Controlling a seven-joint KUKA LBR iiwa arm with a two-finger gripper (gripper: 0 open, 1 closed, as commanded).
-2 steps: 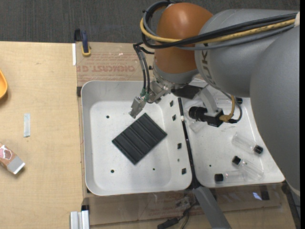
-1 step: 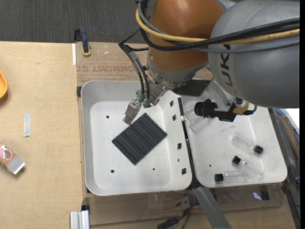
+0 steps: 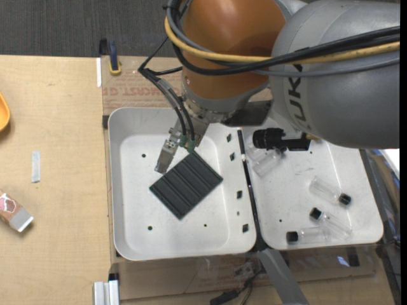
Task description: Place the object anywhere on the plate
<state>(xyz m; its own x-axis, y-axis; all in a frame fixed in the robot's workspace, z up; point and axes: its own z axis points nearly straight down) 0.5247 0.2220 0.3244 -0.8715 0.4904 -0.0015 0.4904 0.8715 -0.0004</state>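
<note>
The hand [image 3: 166, 156] is hanging over the left bin [image 3: 127, 234], near its far edge; how far open it is, I cannot tell. The dark ridged plate [image 3: 186, 184] is lying flat in this bin's middle, just beside the hand.

Bright, even overhead lighting; soft highlights on the orange band [image 3: 229, 30] and grey arm [image 3: 343, 68], which cast a shadow onto the white bins [image 3: 127, 234]. Arm slightly soft, bins sharper.
</note>
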